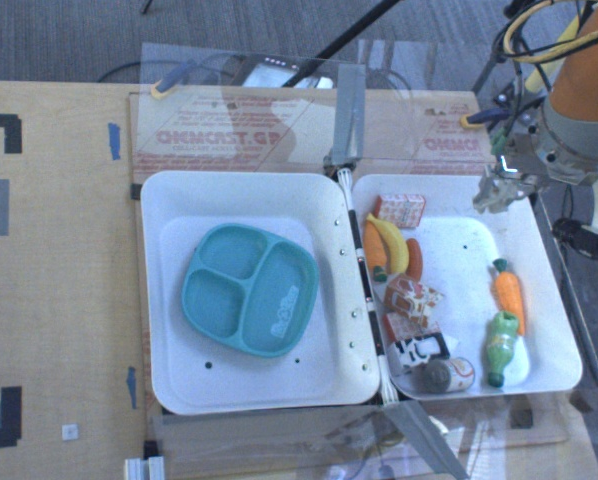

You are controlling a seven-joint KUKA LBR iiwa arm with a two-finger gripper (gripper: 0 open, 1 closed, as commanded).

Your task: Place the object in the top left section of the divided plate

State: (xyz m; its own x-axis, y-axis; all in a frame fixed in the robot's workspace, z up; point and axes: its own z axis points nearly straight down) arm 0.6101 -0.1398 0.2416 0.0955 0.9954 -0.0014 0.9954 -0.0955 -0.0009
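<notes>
A teal divided plate lies in the left bin, its three sections bare. The right bin holds the loose items: a banana, a small red and white box, a crinkled snack packet, a black and white carton, a grey can, a carrot and a green bottle. My gripper hangs over the right bin's far right corner, above and apart from all items. Nothing shows between its fingers.
A metal divider rail runs between the bins at the back. Cardboard panels stand behind both bins. Cables hang by the arm at the upper right. The wooden bench extends to the left.
</notes>
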